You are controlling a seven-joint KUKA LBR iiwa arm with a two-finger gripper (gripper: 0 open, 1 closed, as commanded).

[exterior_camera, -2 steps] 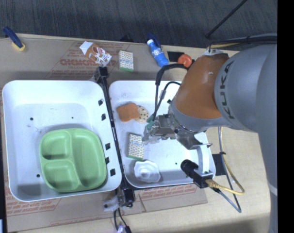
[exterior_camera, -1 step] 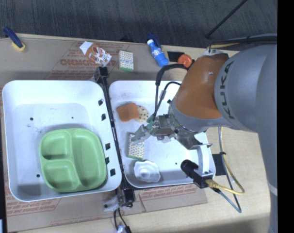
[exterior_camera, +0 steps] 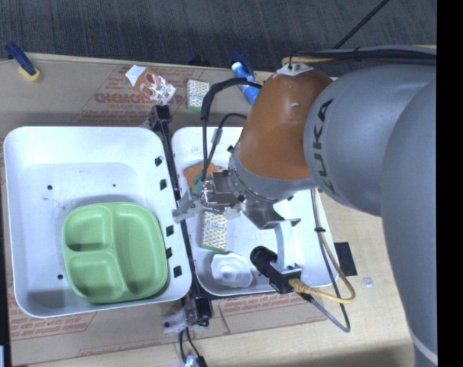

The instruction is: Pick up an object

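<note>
The left bin (exterior_camera: pixel 33 174) holds 1 green 3-compartment tray (exterior_camera: pixel 115 251). In the right bin (exterior_camera: pixel 323 270), the gripper (exterior_camera: pixel 208 197) hangs just above a patterned packet (exterior_camera: pixel 214 230); its grip state cannot be told. A white cup (exterior_camera: pixel 230 270) lies near.

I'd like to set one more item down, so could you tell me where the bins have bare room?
The left bin has bare floor along its back, between its far wall and the green tray, plus a strip on the tray's left. The right bin is crowded: the arm hangs over it, with a patterned packet and a white object underneath.
</note>
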